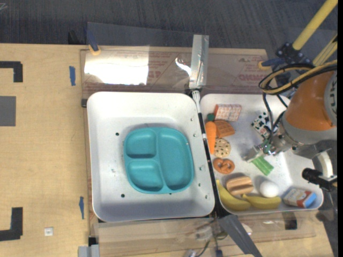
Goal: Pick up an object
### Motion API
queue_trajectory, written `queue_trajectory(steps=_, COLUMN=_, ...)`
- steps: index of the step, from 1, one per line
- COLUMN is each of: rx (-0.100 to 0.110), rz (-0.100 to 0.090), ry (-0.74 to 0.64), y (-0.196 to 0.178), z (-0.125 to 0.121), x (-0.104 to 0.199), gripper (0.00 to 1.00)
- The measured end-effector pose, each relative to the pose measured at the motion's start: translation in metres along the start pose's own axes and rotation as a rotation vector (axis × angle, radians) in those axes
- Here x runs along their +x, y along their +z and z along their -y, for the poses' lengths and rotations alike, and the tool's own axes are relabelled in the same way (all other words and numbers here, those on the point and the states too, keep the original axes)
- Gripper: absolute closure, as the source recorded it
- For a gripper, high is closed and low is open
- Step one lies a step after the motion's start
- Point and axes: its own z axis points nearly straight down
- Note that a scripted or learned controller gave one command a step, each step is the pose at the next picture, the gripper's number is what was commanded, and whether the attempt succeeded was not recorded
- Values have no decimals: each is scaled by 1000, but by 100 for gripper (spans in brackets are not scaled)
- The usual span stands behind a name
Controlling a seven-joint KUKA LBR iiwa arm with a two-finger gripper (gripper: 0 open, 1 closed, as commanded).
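Green block (pixel 262 165): lies free on right bin (pixel 244 98) floor, just below the jaws (pixel 266 148) (likeliest target).
Jaws: low over bin, nothing seen between them; spread or pressed together, cannot tell.
Neighbours: egg (pixel 269 188), banana (pixel 247 200) near.
Risk: block may skid off sideways if descent lands off-centre.
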Motion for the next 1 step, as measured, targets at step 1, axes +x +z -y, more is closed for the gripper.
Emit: queue_trajectory(steps=1, rx=-6, rz=-1, ry=160, y=-114, z=-45, x=72, gripper=100)
